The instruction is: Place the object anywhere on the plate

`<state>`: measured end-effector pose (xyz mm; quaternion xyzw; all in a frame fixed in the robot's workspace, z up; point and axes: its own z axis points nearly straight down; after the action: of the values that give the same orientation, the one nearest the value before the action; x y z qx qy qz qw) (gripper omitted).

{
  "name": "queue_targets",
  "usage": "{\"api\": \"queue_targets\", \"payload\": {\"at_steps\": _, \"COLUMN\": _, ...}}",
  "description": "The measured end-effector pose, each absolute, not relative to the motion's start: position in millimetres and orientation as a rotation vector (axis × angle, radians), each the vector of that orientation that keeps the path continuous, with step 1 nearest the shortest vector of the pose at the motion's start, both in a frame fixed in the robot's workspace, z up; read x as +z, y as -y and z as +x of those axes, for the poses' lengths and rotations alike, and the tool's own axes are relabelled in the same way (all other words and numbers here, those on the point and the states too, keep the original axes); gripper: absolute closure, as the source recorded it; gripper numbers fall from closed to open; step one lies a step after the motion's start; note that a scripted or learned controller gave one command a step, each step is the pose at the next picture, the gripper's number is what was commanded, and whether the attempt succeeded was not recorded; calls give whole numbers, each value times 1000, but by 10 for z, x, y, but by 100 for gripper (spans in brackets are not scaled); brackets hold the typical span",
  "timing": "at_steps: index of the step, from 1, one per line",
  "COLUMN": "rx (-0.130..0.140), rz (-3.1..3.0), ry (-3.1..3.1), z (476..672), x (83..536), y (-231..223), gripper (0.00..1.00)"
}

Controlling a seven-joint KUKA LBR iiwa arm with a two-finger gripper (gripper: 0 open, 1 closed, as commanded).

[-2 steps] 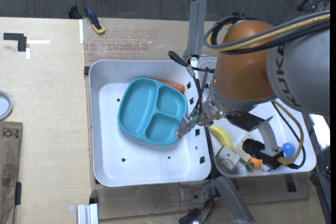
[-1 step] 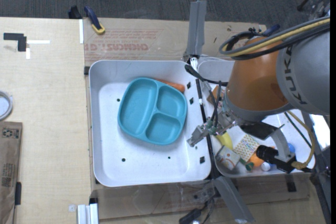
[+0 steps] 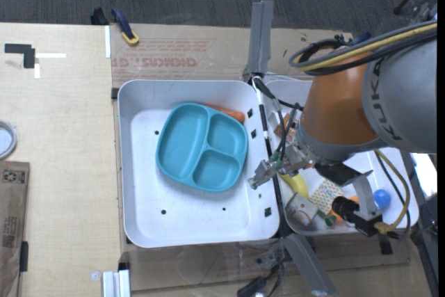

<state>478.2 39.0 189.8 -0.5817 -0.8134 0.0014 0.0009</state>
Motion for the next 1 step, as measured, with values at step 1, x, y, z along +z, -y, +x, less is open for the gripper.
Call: {"api": "queue_targets", "payload": {"at_steps": 1, "rx": 10, "rz": -1830, "ry": 2549, "z": 4793, "x": 1965, "y": -377, "gripper": 100}}
